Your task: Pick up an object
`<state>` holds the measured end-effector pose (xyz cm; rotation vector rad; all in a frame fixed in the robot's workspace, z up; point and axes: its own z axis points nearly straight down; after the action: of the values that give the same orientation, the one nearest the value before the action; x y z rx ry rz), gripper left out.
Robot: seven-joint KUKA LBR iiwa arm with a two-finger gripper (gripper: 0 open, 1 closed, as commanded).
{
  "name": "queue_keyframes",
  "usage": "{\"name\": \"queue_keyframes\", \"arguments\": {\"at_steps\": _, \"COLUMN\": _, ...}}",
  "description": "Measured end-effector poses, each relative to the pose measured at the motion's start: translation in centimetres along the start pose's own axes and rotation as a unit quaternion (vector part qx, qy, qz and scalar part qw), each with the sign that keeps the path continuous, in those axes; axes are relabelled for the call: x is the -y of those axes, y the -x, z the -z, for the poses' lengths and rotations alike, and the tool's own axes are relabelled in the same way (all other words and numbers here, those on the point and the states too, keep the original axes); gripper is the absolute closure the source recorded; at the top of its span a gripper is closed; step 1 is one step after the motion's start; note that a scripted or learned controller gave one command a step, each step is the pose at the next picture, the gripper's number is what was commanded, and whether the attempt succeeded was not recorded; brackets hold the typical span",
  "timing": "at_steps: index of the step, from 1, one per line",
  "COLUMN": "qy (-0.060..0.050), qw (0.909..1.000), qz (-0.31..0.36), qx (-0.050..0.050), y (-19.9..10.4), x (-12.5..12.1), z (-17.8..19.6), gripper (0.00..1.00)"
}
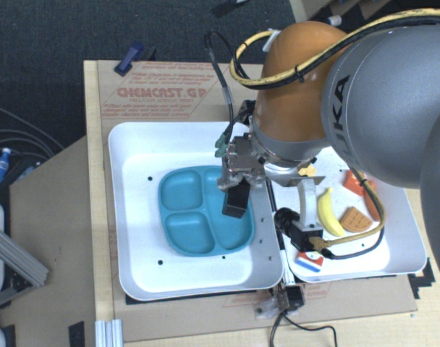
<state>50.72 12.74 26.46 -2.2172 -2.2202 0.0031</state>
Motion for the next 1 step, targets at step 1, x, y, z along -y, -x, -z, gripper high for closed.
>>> {"name": "queue_keyframes", "arguments": {"at_steps": 1, "qy": 0.002, "qw": 1.0, "qz": -0.001, "qx": 0.001, "y": 7.11, "x": -0.4, "z": 1.85, "gripper": 1.0}}
